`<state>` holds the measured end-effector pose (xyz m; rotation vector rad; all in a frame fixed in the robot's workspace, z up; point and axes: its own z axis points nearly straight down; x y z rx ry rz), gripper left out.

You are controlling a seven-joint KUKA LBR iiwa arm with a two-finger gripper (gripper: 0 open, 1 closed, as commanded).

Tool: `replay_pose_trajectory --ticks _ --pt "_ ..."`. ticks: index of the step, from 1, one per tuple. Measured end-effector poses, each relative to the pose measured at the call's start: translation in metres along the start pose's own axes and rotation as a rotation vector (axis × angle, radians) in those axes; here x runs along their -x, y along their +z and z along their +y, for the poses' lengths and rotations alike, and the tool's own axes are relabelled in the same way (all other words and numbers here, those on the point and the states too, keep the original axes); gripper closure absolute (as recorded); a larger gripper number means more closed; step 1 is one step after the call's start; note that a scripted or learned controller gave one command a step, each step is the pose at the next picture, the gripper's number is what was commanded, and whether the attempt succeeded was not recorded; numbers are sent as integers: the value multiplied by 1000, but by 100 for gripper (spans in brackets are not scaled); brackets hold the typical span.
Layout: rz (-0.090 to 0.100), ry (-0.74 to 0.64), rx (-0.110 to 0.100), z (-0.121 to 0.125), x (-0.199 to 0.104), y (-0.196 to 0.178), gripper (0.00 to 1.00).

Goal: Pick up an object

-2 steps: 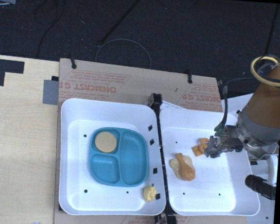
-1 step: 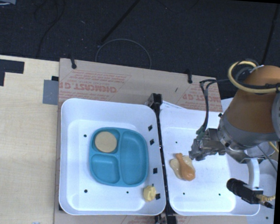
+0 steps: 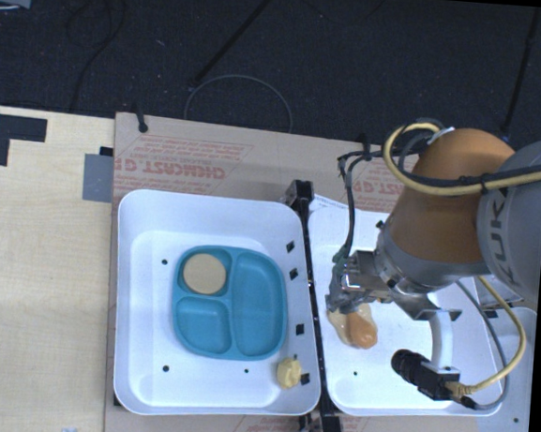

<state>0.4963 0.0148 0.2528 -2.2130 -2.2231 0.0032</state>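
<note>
I see a tan, rounded object (image 3: 358, 329) lying in the right bin (image 3: 367, 398), lower centre-right of frame, just below the gripper (image 3: 350, 297), seemingly touching it. I cannot tell the gripper's state. Left bin (image 3: 134, 377) holds a blue tray (image 3: 243, 311), a beige disc (image 3: 203, 273), a yellow lump (image 3: 289, 373).

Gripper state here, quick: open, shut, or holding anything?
Gripper: cannot be told. It sits low in the right bin, right above the tan, bread-like object; a grasp is not visible.

Blue tray (image 3: 260, 315) in left bin (image 3: 153, 219)
</note>
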Motion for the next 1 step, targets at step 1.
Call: replay_pose_trajectory --ticks 1 --pt "0 0 1 1 -52 -3 100"
